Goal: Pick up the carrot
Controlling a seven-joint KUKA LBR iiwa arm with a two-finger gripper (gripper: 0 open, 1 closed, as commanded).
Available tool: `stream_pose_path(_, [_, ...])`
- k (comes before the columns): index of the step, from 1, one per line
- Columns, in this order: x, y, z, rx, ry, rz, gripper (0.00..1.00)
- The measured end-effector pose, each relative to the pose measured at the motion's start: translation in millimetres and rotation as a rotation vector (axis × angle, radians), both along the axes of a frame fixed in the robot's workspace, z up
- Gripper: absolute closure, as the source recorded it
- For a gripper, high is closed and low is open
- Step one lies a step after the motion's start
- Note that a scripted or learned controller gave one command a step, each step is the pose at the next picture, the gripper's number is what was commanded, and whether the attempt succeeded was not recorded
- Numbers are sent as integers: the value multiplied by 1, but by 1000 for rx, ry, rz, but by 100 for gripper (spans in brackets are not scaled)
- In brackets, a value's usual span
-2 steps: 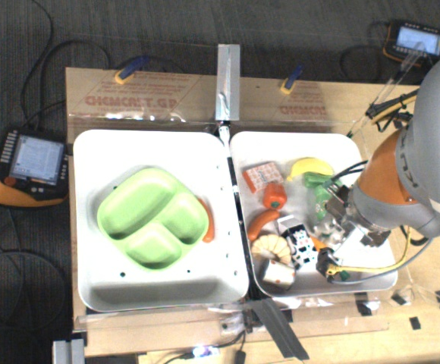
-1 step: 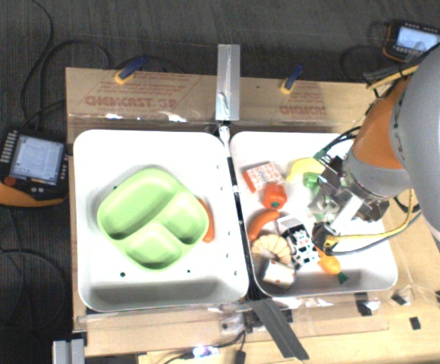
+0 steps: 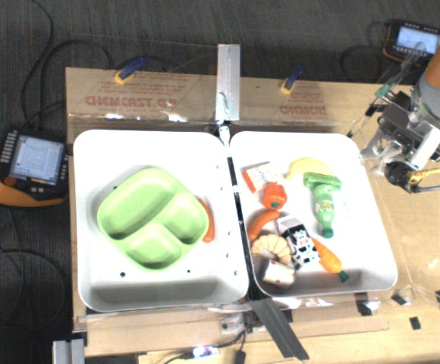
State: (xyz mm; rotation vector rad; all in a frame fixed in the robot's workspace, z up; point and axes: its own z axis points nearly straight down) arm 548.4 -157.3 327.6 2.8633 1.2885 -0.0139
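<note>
The carrot (image 3: pixel 327 257) is small and orange with a green stub at its lower right end. It lies slanted near the front right of the right bin (image 3: pixel 372 203), touching a white and black box (image 3: pixel 299 244). My gripper (image 3: pixel 399 156) hangs off the arm at the far right, beyond the bin's back right corner and well apart from the carrot.
Around the carrot lie a green bottle (image 3: pixel 325 204), a yellow banana (image 3: pixel 309 167), an orange pepper (image 3: pixel 275 196), an orange sausage-like piece (image 3: pixel 261 221) and a tan bread-like toy (image 3: pixel 270 250). The left bin (image 3: pixel 91 279) holds a green divided plate (image 3: pixel 152 216) with an orange sliver (image 3: pixel 208 224) beside it.
</note>
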Motion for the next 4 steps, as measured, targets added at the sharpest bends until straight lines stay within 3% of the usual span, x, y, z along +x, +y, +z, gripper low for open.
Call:
stream_pose_path(1, [21, 23, -65, 0, 1, -2, 100])
stream_pose_path(2, [63, 9, -74, 0, 1, 42, 100])
stream_pose_path(3, [63, 9, -74, 0, 1, 42, 0])
stream_pose_path(4, [-21, -7, -148, 6, 2, 49, 0])
